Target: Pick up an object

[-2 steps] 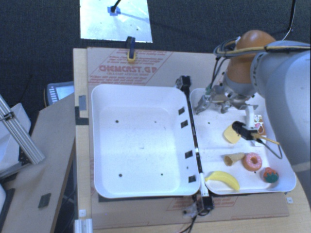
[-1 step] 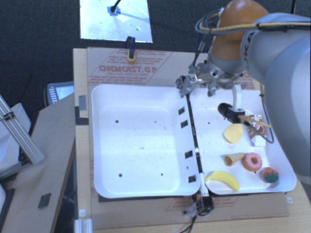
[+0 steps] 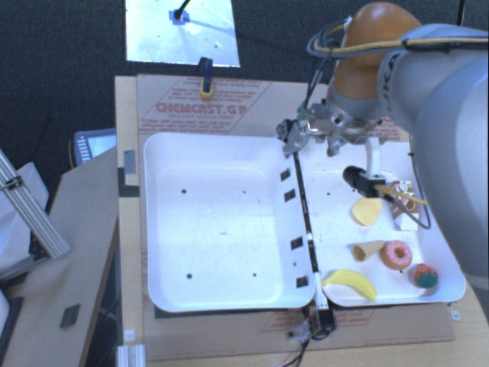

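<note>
Arm: my arm (image 3: 447,75) reaches in from the right, its wrist over the far edge of the bench.
Gripper: the gripper (image 3: 312,140) hangs at the far end of the divider between the left bin (image 3: 221,228) and the right bin (image 3: 330,224); I cannot tell whether it is apart or together, and I see no object in it.
Objects: all lie in the right bin, toward its right and near parts.
Slice: a yellow slice (image 3: 367,211) lies mid-bin, just left of a small carton (image 3: 405,209).
Cone: the cone (image 3: 367,249) lies on its side, its wide end touching or just beside the donut (image 3: 396,254).
Fruit: a red-and-green fruit (image 3: 424,276) sits in the near right corner.
Banana: the banana (image 3: 351,283) lies along the near wall, close to the divider.
Done: nothing, as I judge it; every object rests on the bin floor and the gripper is well apart from each.
Left: I must choose a target, move nearer and to the right, descend, close and lift.
Nearest candidate: the slice, I judge.
</note>
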